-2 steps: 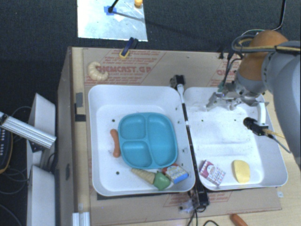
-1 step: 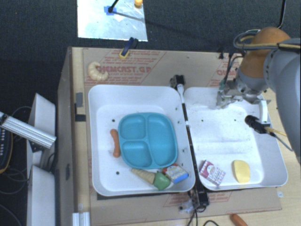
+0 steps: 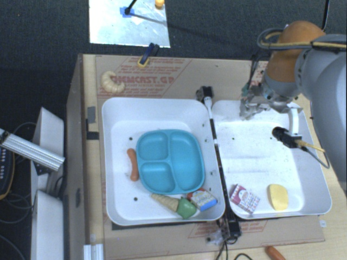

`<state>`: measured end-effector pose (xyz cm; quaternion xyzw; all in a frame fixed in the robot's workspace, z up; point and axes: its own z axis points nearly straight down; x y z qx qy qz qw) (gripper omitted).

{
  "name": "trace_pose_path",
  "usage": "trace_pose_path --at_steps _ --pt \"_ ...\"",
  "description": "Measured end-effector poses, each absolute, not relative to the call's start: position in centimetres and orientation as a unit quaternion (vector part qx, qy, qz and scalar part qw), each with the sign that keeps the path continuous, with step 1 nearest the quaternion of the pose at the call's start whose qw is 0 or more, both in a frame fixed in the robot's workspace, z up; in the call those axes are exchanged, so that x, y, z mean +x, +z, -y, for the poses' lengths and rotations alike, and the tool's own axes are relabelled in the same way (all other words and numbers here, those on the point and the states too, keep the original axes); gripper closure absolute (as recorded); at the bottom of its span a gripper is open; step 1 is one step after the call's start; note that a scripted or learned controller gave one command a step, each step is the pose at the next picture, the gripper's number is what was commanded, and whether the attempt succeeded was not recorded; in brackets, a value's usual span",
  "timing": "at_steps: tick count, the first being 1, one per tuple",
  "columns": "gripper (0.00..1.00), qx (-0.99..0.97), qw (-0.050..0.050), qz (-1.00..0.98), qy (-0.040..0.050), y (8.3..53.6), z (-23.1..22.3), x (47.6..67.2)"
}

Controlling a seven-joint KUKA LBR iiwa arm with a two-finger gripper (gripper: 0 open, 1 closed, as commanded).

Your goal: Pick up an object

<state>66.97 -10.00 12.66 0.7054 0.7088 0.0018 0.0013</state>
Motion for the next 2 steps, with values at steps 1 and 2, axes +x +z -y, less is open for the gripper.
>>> trace_pose_path --at_steps 1,2 --pt "0.00 0.706 0.001 -0.709 0.0011 12.6 10.1 66.9" --pt "0.00 0.707 0.000 -0.708 0.0001 8.4 9.7 63.7"
